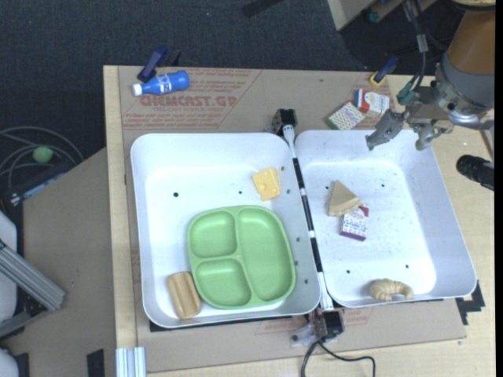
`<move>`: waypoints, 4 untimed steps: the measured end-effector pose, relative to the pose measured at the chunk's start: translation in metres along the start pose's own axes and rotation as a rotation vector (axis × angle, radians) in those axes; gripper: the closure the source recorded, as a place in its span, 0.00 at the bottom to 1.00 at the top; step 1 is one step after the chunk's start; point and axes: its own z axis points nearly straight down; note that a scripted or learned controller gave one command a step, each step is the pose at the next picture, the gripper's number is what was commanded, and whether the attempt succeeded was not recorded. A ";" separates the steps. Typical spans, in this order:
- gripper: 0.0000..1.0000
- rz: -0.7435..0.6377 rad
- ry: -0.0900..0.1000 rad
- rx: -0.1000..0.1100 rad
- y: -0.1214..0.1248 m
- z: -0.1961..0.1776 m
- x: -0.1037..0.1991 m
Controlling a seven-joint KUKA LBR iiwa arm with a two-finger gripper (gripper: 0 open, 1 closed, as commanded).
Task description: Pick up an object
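the gripper (pixel 404 133) hangs with its jaws apart and holding nothing over the far edge of the right bin (pixel 440 234), and the nearest pick, the tan wedge (pixel 343 198), lies toward seven o'clock from it, with the small carton (pixel 354 225) just beyond.

Above the gripper (pixel 403 134), the arm (pixel 474 38) runs off the top and right edges, so most of it is cut away. Just left of the gripper, the print on the small cards (pixel 360 108) is too small to read. Right of it, a dark object (pixel 481 169) is cropped by the edge.
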 end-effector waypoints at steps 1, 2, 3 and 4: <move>0.00 0.001 0.001 0.005 -0.017 0.132 -0.002; 0.00 0.000 0.001 0.002 -0.020 0.194 0.016; 1.00 0.001 0.000 -0.001 -0.019 0.184 0.016; 1.00 -0.001 0.001 -0.003 -0.028 0.093 0.075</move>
